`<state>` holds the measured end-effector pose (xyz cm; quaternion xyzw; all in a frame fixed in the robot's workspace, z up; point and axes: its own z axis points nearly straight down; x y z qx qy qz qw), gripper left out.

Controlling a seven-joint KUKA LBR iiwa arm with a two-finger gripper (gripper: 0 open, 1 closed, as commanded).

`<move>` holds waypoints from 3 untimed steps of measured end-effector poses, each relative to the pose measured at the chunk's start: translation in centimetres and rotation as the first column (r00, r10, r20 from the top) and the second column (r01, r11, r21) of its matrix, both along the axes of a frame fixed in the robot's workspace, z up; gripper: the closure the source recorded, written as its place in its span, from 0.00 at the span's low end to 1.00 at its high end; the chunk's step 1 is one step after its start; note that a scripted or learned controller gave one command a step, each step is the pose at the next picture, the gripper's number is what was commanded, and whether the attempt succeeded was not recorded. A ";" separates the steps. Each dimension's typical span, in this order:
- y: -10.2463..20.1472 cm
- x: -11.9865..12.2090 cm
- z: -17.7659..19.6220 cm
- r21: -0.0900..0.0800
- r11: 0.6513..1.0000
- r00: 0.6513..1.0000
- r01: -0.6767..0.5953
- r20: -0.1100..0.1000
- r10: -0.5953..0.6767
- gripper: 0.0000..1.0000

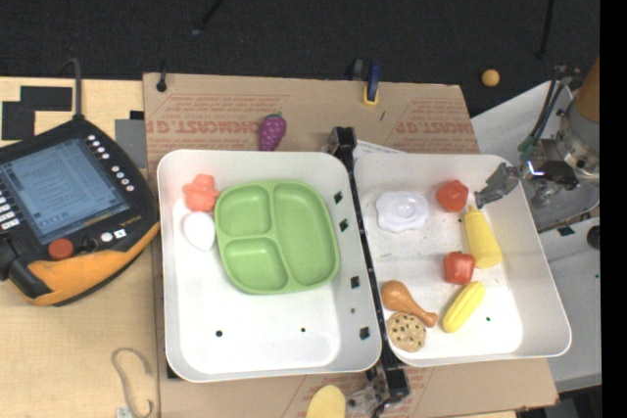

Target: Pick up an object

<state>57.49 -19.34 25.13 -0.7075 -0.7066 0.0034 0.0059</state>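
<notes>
Two white bins side by side on desk (88,328). Left bin (255,343): green divided tray (276,237) at centre; orange toy (201,194) and white egg (199,231) at its 9 o'clock. Right bin (529,328): white fried egg (402,211), red tomato (452,196), yellow cylinder (481,239), red piece (458,267), corn cob (462,306), drumstick (405,300), cookie (406,332) at 7 o'clock. Gripper (498,183) at 2 o'clock rim of right bin, just beside tomato, nothing visibly held; spread of fingers impossible to tell. Purple grapes (271,131) on cardboard at 12 o'clock of left bin.
</notes>
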 end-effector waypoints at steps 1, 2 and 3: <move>0.0 0.2 0.7 -0.003 1.000 1.000 -0.001 0.012 0.002 0.00; -0.4 -0.1 -5.5 -0.002 1.000 1.000 -0.003 0.007 0.003 0.00; -0.1 0.4 -9.9 -0.002 1.000 1.000 -0.004 0.008 0.004 0.00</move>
